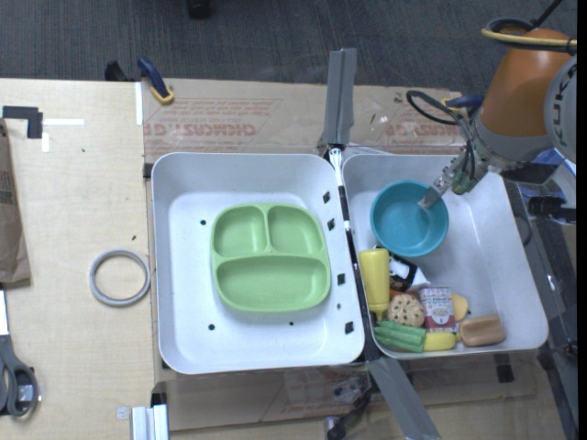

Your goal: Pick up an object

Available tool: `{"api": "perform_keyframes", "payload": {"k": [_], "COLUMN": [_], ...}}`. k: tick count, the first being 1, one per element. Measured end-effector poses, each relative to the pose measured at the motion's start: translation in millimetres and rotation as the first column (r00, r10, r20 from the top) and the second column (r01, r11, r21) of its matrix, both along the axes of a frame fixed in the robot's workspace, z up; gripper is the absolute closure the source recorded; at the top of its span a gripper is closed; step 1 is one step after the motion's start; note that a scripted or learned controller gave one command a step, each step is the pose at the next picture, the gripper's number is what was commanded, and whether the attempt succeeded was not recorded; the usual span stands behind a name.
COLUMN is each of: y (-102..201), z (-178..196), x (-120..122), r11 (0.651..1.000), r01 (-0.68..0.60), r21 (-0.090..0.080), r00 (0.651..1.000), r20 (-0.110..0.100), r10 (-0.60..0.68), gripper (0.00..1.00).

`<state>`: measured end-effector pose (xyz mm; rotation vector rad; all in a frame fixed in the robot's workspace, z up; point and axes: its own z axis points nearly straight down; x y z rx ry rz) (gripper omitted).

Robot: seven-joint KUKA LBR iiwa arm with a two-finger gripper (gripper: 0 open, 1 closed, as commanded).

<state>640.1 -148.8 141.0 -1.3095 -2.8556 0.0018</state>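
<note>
Gripper (438, 191) mine hangs low in the right bin (514, 236), its tip at the 2 o'clock rim of the blue bowl (409, 220), and I cannot tell from this slant how it is set. My grey arm with its orange band (518, 81) comes in from 2 o'clock of the scene.

The blue bowl sits upright in the bin's upper left part. Toward 6 o'clock of it lies a cluster of toy food: a yellow bottle (374, 278) upright along the left wall, a cookie (404, 311) and a small printed packet (437, 305) beside it, a green bean pod (400, 337) at the front wall, and a brown bread roll (482, 330) at 4 o'clock of the pile.

The left bin (174, 246) holds a green divided plate (271, 257), flat and centred. Both bins rest on brown cardboard (238, 117) printed with red lettering, laid over the pale wooden table (64, 209). On the table at 9 o'clock of the left bin lies a grey tape ring (119, 276); scissors (16, 385) sit at the lower left edge, and a blue-handled clamp (156, 81) at the cardboard's 11 o'clock corner. Beyond the table runs dark grey carpet (275, 16).
</note>
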Motion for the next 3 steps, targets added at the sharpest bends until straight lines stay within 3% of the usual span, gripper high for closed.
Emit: {"api": "perform_keyframes", "payload": {"k": [1, 2, 3], "y": [0.6, 0.8, 20.4], "z": [-41.7, -46.1, -49.5], "x": [-67.9, -71.0, -55.0], "r11": [0.990, 0.990, 0.913], "r01": [0.142, 0.141, 0.408], "r21": [0.001, 0.001, 0.000], "r00": [0.990, 0.990, 0.913], "r20": [0.013, 0.002, 0.001], "r10": [-0.142, -0.141, -0.408], "gripper": [1.00, 0.00, 0.00]}}
